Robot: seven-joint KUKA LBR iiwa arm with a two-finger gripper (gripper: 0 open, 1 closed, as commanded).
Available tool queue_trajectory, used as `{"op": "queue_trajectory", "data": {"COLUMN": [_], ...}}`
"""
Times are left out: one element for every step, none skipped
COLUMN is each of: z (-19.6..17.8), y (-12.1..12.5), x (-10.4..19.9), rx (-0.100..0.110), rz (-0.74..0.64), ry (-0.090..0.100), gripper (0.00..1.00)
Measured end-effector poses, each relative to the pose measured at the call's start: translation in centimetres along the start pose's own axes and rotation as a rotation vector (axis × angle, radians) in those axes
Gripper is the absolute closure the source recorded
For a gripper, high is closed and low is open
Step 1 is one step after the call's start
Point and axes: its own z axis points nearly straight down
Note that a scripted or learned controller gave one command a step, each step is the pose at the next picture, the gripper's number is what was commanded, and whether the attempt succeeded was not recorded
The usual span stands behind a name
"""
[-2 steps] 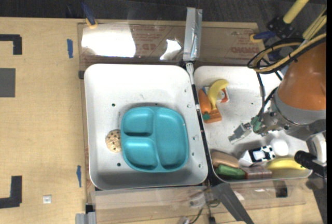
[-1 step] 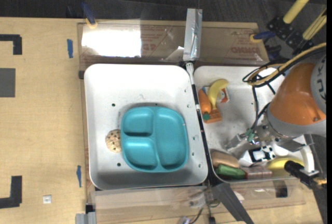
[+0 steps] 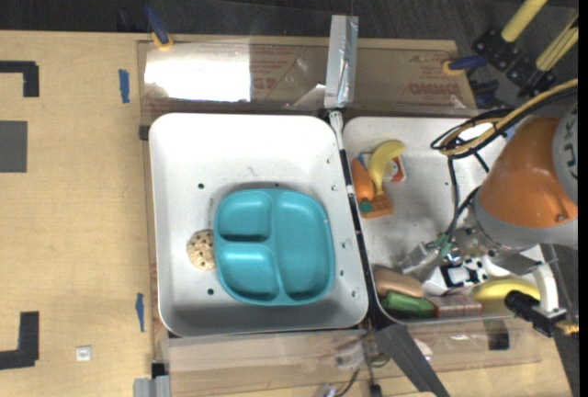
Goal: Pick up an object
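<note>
From the overhead camera view, the arm [image 3: 528, 179] reaches in from the right of the frame and hangs low over the right bin [image 3: 418, 202], its gripper [image 3: 450, 259] down among the clutter at the bin's lower edge. Whether it grips anything I cannot tell. Candidate objects lie close: a green item [image 3: 409, 302] and a tan one [image 3: 397, 282] at lower centre, a yellow banana [image 3: 501, 291] just right of them, another banana [image 3: 386, 156] higher up. The left bin [image 3: 184, 165] holds a teal divided tray [image 3: 273, 244] with a cookie [image 3: 200, 249] beside it. By my judgement nothing is lifted yet; grasp and lift remain.
</note>
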Motion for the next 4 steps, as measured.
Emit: {"op": "queue_trajectory", "data": {"z": [-1.1, -3.9, -3.8, 0.1], "y": [0.2, 0.2, 0.1, 3.5], "x": [0.0, 1.5, 1.5, -1.8], "rx": [-0.005, 0.004, 0.007, 0.003], "rz": [0.000, -0.017, -0.016, 0.033], "ry": [-0.002, 0.002, 0.003, 0.002], "gripper": [1.00, 1.00, 0.00, 0.00]}}
